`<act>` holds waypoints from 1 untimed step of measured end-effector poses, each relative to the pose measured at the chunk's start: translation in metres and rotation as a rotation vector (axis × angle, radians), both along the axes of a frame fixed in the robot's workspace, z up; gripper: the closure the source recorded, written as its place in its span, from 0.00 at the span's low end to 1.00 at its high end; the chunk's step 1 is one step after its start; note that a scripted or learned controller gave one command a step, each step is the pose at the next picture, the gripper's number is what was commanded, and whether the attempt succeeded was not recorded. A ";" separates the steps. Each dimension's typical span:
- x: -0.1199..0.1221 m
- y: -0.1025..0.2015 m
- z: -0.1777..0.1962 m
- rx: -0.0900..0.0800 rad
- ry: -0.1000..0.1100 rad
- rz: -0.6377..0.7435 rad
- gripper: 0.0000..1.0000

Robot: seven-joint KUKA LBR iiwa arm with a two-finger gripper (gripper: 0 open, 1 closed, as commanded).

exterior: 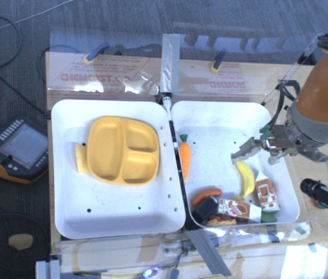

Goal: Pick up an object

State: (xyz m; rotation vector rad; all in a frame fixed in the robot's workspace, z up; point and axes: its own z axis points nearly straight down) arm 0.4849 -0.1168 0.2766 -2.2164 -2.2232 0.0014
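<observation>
While toys crowd the right bin's [222, 112] near edge, spread fingers [255, 150] hover above

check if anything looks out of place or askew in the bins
One thing: the toy carrot lies right along the divider between the two bins, at the right bin's left edge, apart from the other items. The yellow tray sits slightly askew in the left bin.

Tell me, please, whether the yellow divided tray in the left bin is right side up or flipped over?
Right side up: the yellow divided tray shows its three hollow compartments facing the camera, lying flat on the left bin's floor.
</observation>
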 end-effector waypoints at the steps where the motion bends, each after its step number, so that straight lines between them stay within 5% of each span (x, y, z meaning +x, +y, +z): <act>1: -0.001 -0.056 -0.138 0.001 -0.002 0.058 0.00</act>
